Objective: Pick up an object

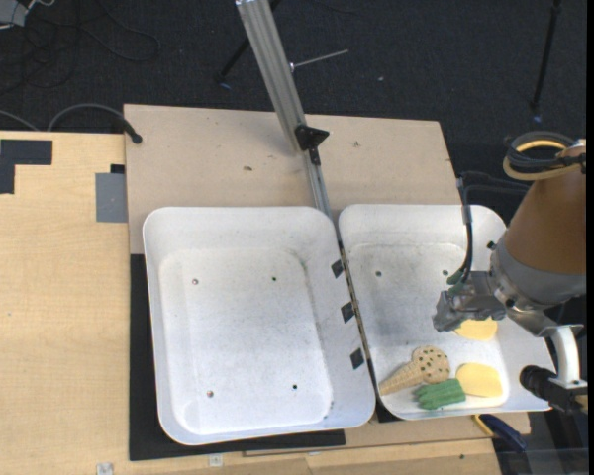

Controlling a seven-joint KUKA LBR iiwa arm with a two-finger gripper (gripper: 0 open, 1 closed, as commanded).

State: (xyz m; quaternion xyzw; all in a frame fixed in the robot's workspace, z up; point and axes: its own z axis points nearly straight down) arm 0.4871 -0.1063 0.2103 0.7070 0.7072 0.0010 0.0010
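Observation:
The right bin (396, 236) holds a tan ice-cream cone toy with a speckled scoop (419, 368), a green piece (441, 395), a yellow block (480, 380) and another yellow piece (478, 331). My gripper (458, 311) hangs low over the right side of this bin, just left of the second yellow piece, which the wrist partly covers. From this angle the gripper's dark body hides the tips.
The left bin (243, 325) lies beside the right one, split from it by a divider with black clips (346, 310). A slanted aluminium bar (277, 82) rises from the back. The orange-banded arm (549, 231) covers the right bin's right edge.

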